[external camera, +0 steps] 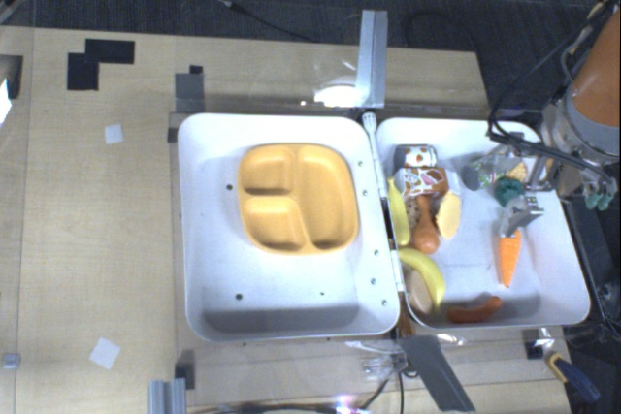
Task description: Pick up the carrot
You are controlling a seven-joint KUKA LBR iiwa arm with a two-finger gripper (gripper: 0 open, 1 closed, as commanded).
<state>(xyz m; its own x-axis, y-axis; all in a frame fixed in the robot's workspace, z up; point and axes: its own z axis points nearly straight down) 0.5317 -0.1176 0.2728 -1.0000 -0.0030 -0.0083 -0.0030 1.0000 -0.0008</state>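
Observation:
The carrot [508, 258] is orange and lies lengthwise in the right bin [563, 305], its thick end pointing toward the far side. My gripper [517, 213] hangs directly over that thick end, touching it or nearly so. The grey arm with its orange band [594, 97] comes in from the upper right. A teal piece [507, 190] sits just beyond the gripper.
The right bin also holds a banana [428, 272], a red sausage [473, 308], a brown drumstick [425, 226], a pale yellow slice [448, 216] and a printed packet [419, 168]. A yellow divided plate [296, 197] sits in the left bin [209, 286].

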